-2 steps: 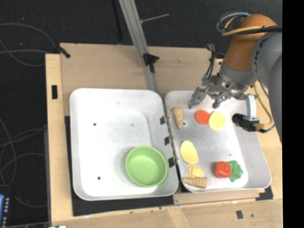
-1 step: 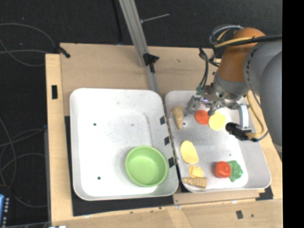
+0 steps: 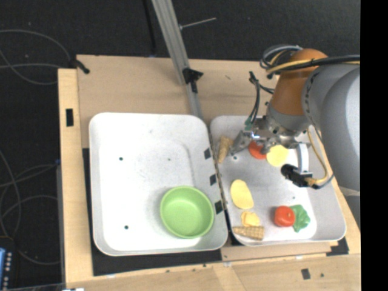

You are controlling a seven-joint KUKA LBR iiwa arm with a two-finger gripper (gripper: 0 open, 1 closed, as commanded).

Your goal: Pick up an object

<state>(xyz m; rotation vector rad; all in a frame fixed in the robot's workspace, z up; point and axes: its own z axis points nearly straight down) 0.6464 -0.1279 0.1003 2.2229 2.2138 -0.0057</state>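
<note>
The grey arm point(image 3: 330, 111) with its orange band point(image 3: 290, 93) reached in from the right over the far part of the right bin point(image 3: 330, 226). Its gripper point(image 3: 254, 139) hung low over the bin's far left area, just beside a small red object point(image 3: 257, 152) and a pale yellow round piece point(image 3: 277, 156) that lay touching each other. Whether the gripper was open or closed could not be told from this view, and nothing could be seen held by it.

A tan cone-shaped piece point(image 3: 223, 148) lay at the right bin's left wall, near the gripper. Nearer in the same bin, a yellow oval piece point(image 3: 242, 193) sat left of centre, with a small yellow chunk point(image 3: 250, 218) and a waffle-patterned cone point(image 3: 250, 231) just beyond it at the near edge. A red tomato-like toy point(image 3: 283, 216) with a green leafy piece point(image 3: 301, 217) touching its right side lay toward the near right.

The left bin point(image 3: 121, 138) held a green bowl point(image 3: 187, 211), upright, in its near right corner.
</note>
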